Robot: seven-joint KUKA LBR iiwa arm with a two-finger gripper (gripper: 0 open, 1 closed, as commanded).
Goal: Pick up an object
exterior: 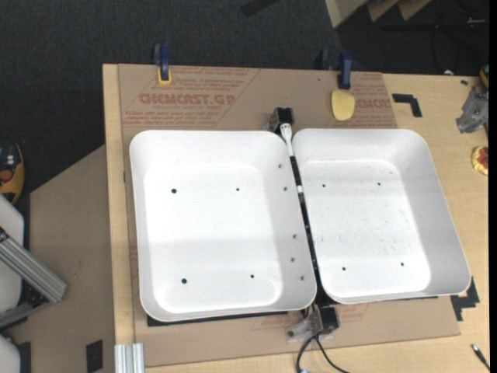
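Brown bench, two white bins mid-frame; metal part right edge, grip state unreadable. Risk: nothing graspable in bins, pick fails.

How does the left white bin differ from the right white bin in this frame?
The left bin lies roughly square to the board, while the right bin is turned slightly, its near right corner reaching past the board's edge. The left bin's near half lies in brighter light; the right bin is evenly lit, with faint specks on its floor. Both are shallow, white, round-cornered, with four dark dots on the floor.
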